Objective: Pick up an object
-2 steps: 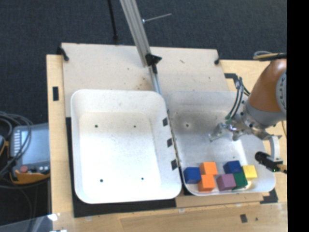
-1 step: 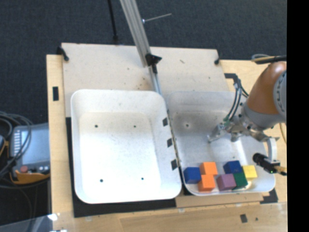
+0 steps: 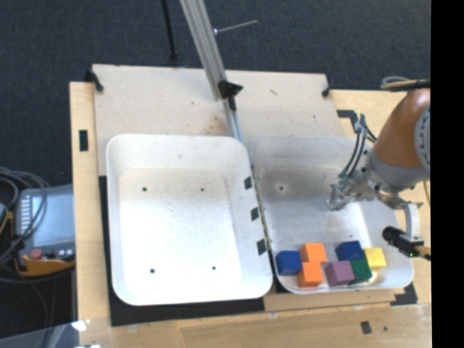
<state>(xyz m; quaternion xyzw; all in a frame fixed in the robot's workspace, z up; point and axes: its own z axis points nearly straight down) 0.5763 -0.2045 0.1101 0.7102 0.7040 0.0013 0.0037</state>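
Several coloured blocks lie along the near edge of the right bin (image 3: 290, 172): a blue block (image 3: 288, 262), two orange blocks (image 3: 312, 263), a purple block (image 3: 338, 272), a green block (image 3: 360, 270), a second blue block (image 3: 349, 251) and a yellow block (image 3: 375, 258). My gripper (image 3: 338, 196) hangs over the right bin's middle, above and behind the blocks, with nothing seen between its fingers. The grey arm with its orange band (image 3: 402, 133) comes in from the right.
The left bin (image 3: 181, 216) sits beside the right one, split by a shared rim with black clips (image 3: 255, 214). A slanted metal rail (image 3: 206, 42) rises behind the bins. A pendant and cables (image 3: 36, 230) lie off the bench's left edge.
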